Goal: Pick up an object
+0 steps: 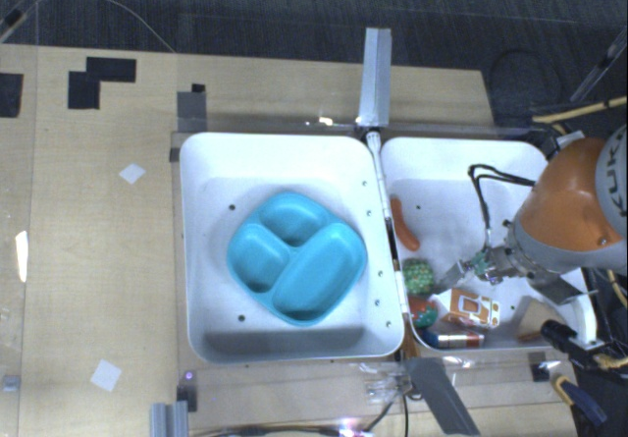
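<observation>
My gripper (469,270) hangs low over the front part of the right bin (442,170), below the arm's orange band (577,201). Just left of it lies a green knobbly ball (418,275). Just below it is a small orange and white box (474,308). An orange carrot-like stick (404,225) lies along the bin's left wall. A red and orange piece (423,308) and a red pen-like item (459,337) lie at the front left corner. Nothing shows as lifted off the bin floor.
The left bin (211,229) holds a blue divided plate (296,256). A metal post (376,77) stands behind the wall between the bins. A black cable (483,191) loops from the arm over the right bin.
</observation>
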`<state>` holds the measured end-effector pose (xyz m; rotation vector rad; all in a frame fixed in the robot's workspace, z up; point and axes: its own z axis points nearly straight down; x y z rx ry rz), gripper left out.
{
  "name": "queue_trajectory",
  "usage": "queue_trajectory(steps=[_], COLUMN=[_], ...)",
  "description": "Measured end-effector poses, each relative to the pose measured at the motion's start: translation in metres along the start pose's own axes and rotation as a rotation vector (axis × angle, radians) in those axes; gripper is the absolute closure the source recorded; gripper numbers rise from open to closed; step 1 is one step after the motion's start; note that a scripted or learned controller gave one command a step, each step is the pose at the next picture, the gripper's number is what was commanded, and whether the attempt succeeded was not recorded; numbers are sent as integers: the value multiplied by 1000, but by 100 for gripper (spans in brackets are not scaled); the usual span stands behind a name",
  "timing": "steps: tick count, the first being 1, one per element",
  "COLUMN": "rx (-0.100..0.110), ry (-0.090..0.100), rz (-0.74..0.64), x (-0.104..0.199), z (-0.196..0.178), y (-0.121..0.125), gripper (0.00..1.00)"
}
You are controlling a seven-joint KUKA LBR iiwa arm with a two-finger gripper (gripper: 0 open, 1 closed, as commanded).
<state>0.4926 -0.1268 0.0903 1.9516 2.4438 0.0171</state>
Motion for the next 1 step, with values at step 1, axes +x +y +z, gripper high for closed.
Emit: queue_trajectory(steps=[1], rx=[-8], ry=[-5], rz=[0], x=[-2], z=[-12], y=[3], gripper=[100])
